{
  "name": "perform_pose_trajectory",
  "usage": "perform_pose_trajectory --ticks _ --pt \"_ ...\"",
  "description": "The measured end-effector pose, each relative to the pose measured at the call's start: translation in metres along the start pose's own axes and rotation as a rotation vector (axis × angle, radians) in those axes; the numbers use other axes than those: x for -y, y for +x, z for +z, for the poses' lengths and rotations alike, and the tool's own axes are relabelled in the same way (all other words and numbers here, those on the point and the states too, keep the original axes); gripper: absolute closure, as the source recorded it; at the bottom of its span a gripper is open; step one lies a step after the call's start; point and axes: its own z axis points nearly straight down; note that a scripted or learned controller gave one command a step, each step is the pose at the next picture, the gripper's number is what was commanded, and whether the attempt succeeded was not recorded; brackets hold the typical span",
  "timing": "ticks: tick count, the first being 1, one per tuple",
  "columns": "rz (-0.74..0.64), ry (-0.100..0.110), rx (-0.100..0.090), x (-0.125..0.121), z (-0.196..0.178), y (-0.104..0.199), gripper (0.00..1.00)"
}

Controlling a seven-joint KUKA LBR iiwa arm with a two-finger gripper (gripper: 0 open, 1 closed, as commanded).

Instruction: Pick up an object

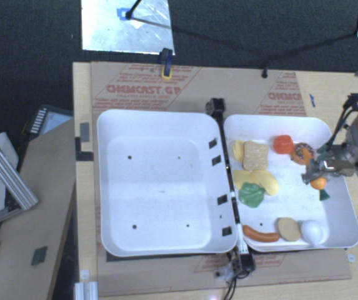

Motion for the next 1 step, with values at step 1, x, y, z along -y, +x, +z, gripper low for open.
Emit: perform_pose_trajectory --ticks 1 --pt "0.0 0.002 0.001 0.0003 0.003 -0.0737 1.0"
